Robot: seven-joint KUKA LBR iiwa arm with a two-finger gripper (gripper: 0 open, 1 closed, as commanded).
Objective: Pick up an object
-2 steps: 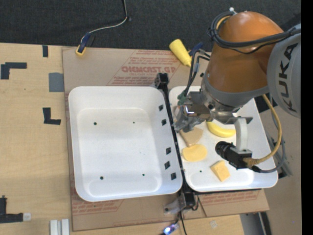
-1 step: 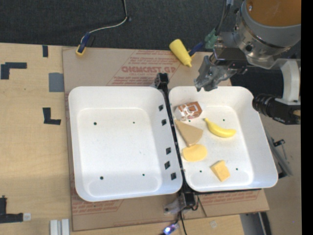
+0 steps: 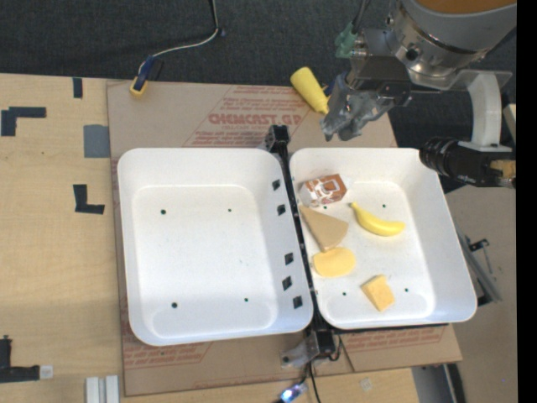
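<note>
Status, read from the front edge of the worktop [image 3: 50,225] toward the back.

1. Nearest items. The right-hand shallow white plastic bin [image 3: 436,225] holds every candidate object. Closest to the front rim lies a small yellow-orange cheese-like block [image 3: 378,292]. Just behind it and to the left rests a flat yellow oval slice [image 3: 334,263], close to the divider between the bins.

2. Middle of the bin. A tan wedge-shaped piece [image 3: 325,227] touches or slightly overlaps the oval slice. To its right, apart from it, lies a small yellow toy banana [image 3: 377,221]. Behind the wedge sits a brown-and-white packaged item [image 3: 324,190], touching the wedge's far corner.

3. Left-hand shallow white plastic bin [image 3: 201,250]. No object lies in it.

4. Beyond the bins. A yellow cylindrical object [image 3: 310,89] lies on the cardboard sheet [image 3: 235,116] outside both bins.

5. End effector [image 3: 346,122]. It hangs above the cardboard just behind the right bin's far rim, beside the yellow cylinder, and well apart from the items in the bin. It touches nothing and carries nothing. Whether it is released or clenched cannot be told; the tip reads as one dark grey mass.

6. Progress, as a judgement. No object is lifted; all lie at rest. The approach, descent, closure and lift all remain to be done.
</note>
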